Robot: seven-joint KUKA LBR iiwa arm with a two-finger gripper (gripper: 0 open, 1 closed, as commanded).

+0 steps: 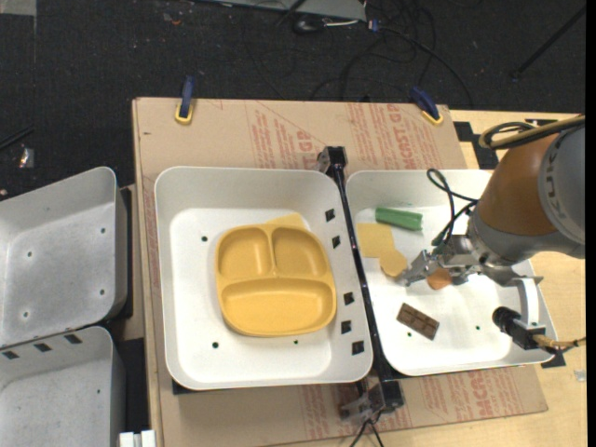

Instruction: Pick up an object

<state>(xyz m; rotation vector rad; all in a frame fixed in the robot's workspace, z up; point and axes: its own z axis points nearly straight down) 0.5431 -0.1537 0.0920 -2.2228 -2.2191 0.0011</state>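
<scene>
Overall, the bench is a brown board clamped at its far edge, carrying two shallow white bins that touch along a dark divider. The left bin holds a yellow divided plate that sits near the middle, with open white floor all round it, widest along the left wall and the near edge. The right bin is more crowded: the grey arm with its orange band comes in over the right rim and covers much of that bin's right half, so the floor and wall beneath it are hidden. Free floor remains along the near wall and in the far left corner.

Among the loose items in the right bin, a tan flat piece lies close to the divider, a green cylinder lies just beyond it toward the far wall, and a dark brown bar rests apart on the near floor.

The gripper is low over the middle of the bin, beside the tan piece's near edge. A small orange object shows right at the tip; whether it is actually pinched is hard to make out, and the gap at the tip cannot be judged from this slant.
</scene>
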